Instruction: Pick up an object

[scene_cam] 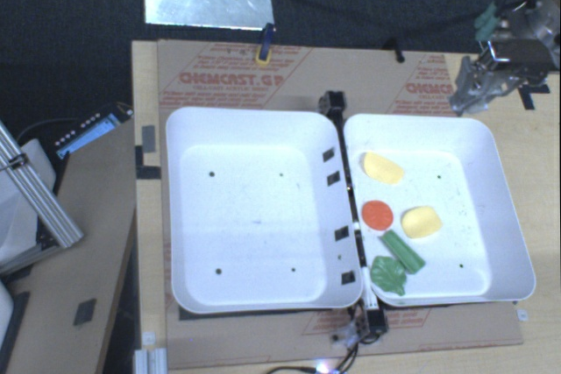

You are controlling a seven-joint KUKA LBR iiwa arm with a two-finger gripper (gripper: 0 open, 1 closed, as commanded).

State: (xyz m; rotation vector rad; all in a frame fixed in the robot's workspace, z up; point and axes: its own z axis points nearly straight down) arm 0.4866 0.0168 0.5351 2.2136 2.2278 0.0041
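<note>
While the gripper (465,92) hung above the right bin's (500,179) far corner, well apart from the objects, the job looked like pre-approach with nothing picked. Targets sat near that bin's left side: two yellow pieces (383,168) (422,222), a red disc (378,215), and a green vegetable toy (394,263); next move needed a descent over one. Finger state: can't tell, the tool was blurred and the arm cut off at the frame edge.

Arm (535,31) cut off at right edge.
</note>
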